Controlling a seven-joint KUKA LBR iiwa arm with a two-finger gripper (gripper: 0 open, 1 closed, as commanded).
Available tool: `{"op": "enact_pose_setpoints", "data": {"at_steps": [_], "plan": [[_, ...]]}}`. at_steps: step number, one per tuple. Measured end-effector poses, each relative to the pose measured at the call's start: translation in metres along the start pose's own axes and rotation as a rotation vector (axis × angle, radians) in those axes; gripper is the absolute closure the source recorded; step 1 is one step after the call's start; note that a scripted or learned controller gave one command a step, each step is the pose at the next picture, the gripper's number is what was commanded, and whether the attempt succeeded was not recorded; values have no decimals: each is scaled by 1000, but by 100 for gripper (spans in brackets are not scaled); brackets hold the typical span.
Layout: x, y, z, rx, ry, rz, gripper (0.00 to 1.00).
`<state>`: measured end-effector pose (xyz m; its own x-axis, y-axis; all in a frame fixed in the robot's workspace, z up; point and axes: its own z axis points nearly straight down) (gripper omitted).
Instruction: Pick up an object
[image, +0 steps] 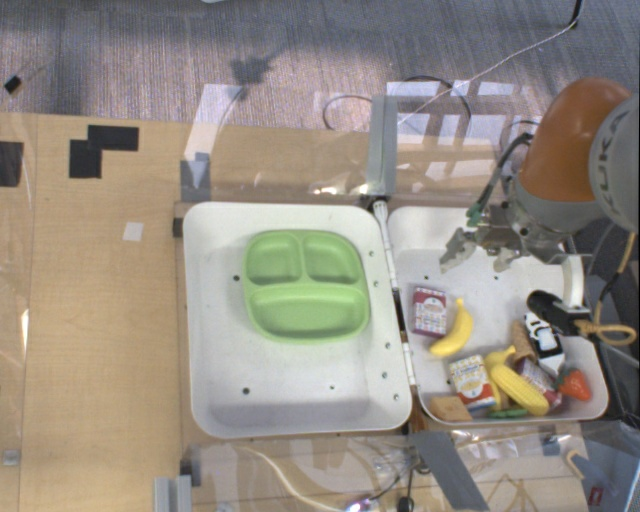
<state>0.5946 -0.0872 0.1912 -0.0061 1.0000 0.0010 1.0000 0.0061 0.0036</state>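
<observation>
Orange-banded grey arm (575, 150), uppermost at the frame's right, hangs its two-finger gripper (478, 248) with fingers spread and empty over the right white bin (420, 235), presumably poised to descend. Left, the larger white bin (215, 330) cradles a green compartment tray (303, 284). Candidate objects crowd lower right: a yellow banana (455, 331) beside a small red carton (429, 311).

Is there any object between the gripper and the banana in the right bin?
Nothing visible does. The gripper hangs open above the far end of the right bin; bare white floor separates it from the banana. The small red box lies beside the banana, left of that line.
</observation>
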Motion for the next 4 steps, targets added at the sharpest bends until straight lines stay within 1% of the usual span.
{"op": "enact_pose_setpoints", "data": {"at_steps": [1, 2, 3, 4], "plan": [[-44, -46, -23, 0, -1, 88, 0], [-17, -60, 49, 1, -1, 101, 0], [-10, -39, 95, -16, -1, -147, 0], [-4, -51, 94, -33, -9, -153, 0]]}}
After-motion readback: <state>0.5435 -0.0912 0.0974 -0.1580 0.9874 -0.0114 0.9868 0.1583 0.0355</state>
